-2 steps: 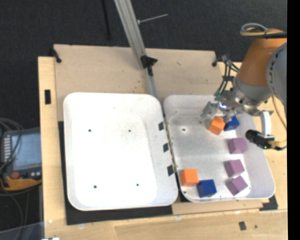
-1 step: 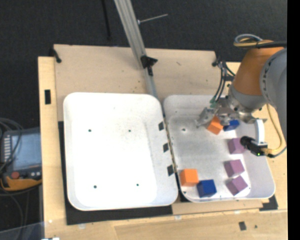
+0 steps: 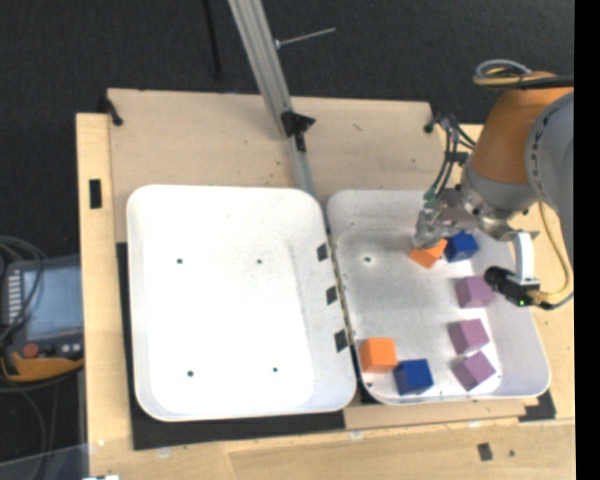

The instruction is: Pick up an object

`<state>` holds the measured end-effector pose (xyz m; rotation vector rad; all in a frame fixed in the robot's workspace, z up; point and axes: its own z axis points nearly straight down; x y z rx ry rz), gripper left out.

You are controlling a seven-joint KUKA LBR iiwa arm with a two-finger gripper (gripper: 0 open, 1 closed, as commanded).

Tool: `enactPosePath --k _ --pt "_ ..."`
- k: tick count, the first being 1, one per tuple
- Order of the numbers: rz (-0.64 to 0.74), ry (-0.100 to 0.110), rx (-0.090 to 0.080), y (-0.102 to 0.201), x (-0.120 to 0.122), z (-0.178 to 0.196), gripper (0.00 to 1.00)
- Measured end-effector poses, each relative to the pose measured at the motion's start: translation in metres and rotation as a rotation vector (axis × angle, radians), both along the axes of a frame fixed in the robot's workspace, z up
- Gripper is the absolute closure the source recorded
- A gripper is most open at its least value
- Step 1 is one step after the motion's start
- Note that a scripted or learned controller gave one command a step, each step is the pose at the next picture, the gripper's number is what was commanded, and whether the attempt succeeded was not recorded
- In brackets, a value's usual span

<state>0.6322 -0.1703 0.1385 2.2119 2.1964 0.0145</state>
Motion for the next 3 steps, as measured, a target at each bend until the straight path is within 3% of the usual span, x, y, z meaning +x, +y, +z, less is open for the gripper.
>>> enactPosePath --k 1,3 --pt "0.000 0.018 0.009 -0.002 -0.003 0.045 1.00" --pt "0.010 0.016 0.008 -0.006 0.007 0.161 1.00"
